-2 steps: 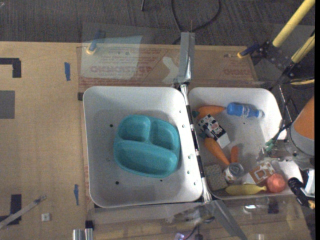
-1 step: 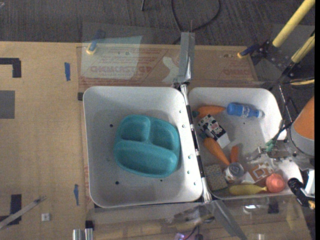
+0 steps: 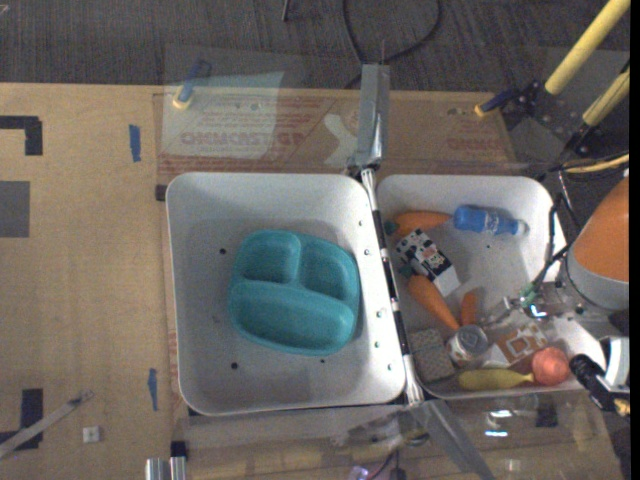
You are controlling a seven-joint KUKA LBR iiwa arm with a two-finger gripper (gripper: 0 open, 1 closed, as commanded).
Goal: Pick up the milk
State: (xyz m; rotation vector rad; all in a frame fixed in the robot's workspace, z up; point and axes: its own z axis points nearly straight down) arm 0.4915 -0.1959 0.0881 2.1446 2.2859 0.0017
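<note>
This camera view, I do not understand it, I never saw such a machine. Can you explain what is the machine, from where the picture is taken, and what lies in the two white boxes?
The picture is taken from one fixed camera above a bench, looking down at a slant. The grey and orange shape at the right edge is a robot arm; its gripper hangs over the right bin, and I cannot tell if it holds anything. The left bin holds a teal divided plate. The right bin holds toy food: a small cow-patterned milk carton, a blue bottle, carrots, a can, a yellow banana and a red fruit. The arm should pick up the milk.
</note>
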